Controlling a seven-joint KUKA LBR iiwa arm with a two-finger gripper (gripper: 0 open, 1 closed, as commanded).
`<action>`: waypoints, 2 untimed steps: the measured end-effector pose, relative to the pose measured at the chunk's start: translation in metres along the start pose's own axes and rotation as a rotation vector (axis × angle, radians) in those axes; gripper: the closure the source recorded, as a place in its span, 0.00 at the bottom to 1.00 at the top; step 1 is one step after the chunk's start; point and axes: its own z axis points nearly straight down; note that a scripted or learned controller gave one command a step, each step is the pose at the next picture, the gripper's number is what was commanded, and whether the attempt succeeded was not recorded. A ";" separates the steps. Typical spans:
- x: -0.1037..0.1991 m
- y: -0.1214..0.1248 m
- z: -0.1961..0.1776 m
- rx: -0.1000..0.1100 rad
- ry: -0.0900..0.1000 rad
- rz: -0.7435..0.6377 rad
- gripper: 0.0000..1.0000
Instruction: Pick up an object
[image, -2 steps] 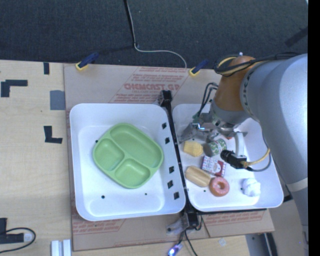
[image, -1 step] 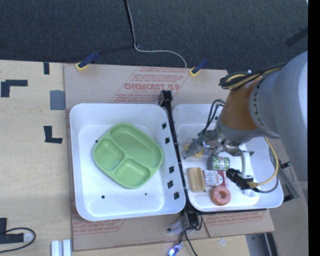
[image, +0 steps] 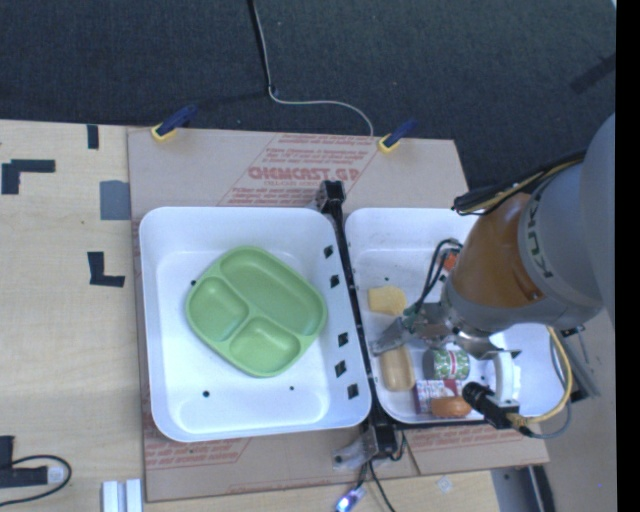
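Cardboard-lined bench (image: 300, 170) carries two white bins. Gripper (image: 405, 335) sits low in the right bin (image: 400, 240); finger state cannot be determined. Beneath it: yellow block (image: 386, 299), tan oblong piece (image: 396, 370). Left bin (image: 160, 300) contains green divided plate (image: 256, 311).
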 end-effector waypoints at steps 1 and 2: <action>0.041 -0.028 -0.104 -0.004 0.002 -0.005 0.00; 0.092 -0.026 -0.388 -0.019 0.001 -0.006 0.00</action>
